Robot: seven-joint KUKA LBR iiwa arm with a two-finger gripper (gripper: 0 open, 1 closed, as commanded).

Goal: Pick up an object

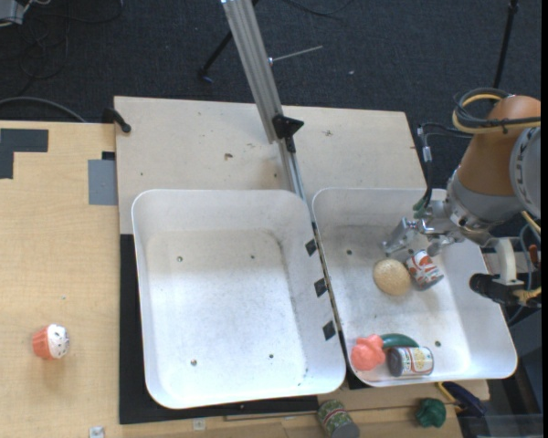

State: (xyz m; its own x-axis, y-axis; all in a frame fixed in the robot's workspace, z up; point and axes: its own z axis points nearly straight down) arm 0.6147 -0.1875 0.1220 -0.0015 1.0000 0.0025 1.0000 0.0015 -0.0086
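My gripper (418, 242) hangs over the right bin (470, 359), near its back right part, and its fingers stand open. Just in front of it lies a small red and white can (426, 269), touching a tan, potato-like lump (393, 276) on its left. Nothing sits between the fingers. At the bin's front edge lie a pink object (368, 353), a dark jar with a yellow label (411, 361) and a green piece (401, 339) behind them.
The left bin (164, 245) adjoins the right one along a divider with black clips (320, 286). A slanted metal rail (260, 71) stands behind the bins. A small orange and white toy (51, 341) lies on the wooden bench at left. Two green items (429, 412) sit in front of the bins.
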